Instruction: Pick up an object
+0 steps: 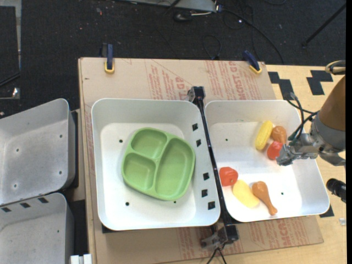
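Observation:
The right bin (308,194) holds several toy foods. A yellow corn cob (264,135), an orange-brown piece (279,133) and a small red piece (273,150) lie together near its far right side. A red tomato-like piece (228,175), a yellow piece (245,194) and a brown drumstick (264,196) lie along its near side. My gripper (288,154) reaches in from the right, low over the bin and right beside the small red piece. Whether it touches that piece is unclear.
The left bin (110,202) holds a green divided plate (158,164). A black clamp strip (204,147) runs between the two bins. White trays (33,147) sit off the bench to the left. The arm (333,120) covers the right bin's right rim.

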You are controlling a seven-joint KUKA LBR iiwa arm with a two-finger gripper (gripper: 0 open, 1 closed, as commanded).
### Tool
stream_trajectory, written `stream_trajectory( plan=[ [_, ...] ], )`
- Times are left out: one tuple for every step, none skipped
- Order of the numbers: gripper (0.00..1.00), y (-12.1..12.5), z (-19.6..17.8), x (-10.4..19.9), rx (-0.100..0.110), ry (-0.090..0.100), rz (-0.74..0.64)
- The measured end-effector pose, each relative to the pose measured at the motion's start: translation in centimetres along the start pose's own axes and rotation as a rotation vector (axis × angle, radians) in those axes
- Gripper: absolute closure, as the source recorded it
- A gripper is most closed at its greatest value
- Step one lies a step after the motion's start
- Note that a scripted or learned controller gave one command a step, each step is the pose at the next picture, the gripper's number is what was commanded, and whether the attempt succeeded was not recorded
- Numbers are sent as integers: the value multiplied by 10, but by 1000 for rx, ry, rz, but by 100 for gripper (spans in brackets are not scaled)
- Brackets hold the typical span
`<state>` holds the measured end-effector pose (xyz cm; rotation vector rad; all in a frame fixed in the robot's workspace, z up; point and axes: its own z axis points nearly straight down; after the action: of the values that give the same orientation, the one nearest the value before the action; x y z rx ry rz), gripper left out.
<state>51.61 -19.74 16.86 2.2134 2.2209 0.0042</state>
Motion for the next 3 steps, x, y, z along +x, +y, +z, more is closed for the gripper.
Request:
stream_trajectory(
  plan=[
    [100, 3, -64, 0, 0, 0, 0],
    [100, 3, -65, 0, 5, 1, 1],
    [100, 12, -67, 60, 6, 4, -4]
  ],
)
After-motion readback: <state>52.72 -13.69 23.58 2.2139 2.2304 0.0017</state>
